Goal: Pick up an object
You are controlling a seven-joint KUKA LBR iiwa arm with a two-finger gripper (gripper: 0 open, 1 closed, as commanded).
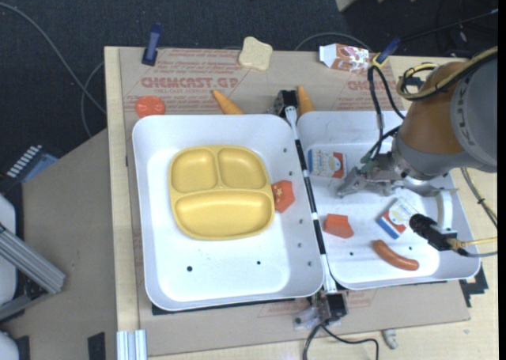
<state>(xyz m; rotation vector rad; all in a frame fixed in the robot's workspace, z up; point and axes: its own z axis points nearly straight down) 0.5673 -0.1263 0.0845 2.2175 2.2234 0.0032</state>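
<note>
Two shallow white bins sit side by side on a bench [118, 192] covered with printed brown cardboard, seen from above at a slant. A grey arm with an orange band reaches in from the right over the right bin [451, 271]. Its metal pincer [353, 183] points left and hangs low inside that bin; whether it is released or clenched cannot be told, and nothing is seen grasped in it.

Objects within reach, judged likeliest targets: a small white milk carton [326, 163] lies just left of and slightly beyond the pincer tip, flat and boxy, looking like cardboard. A red wedge-shaped block [338, 225] lies nearer the viewer, below the tip. A brown toy sausage [394, 255], smooth and rounded, lies near the front edge, its long axis running left to right with a slight tilt. A small blue, white and red packet [394, 219] sits under the arm's wrist.

The left bin [158, 271] holds a yellow plastic divided plate [221, 191] with three compartments, and a small red piece [283, 195] touching its right edge.
</note>
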